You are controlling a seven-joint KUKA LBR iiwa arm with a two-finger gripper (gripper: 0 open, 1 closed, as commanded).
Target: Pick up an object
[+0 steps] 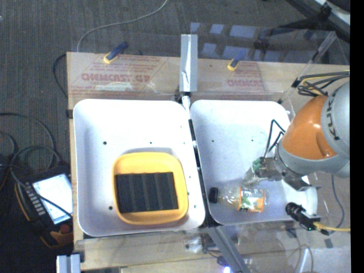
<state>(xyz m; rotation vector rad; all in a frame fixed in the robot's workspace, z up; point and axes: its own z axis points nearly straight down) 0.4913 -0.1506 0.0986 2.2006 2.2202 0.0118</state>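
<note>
Bottle (242,198) lies in the right bin (227,124) — hand (259,169) above it, grip state unclear.

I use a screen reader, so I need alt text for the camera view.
A grey and orange robot arm reaches from the right into the right white bin, above a clear plastic bottle lying on its side. The left white bin holds a yellow tray.

Yellow tray (151,189) with black ribbed centre; clear, orange-labelled bottle (242,198); white bins (91,124)
</note>
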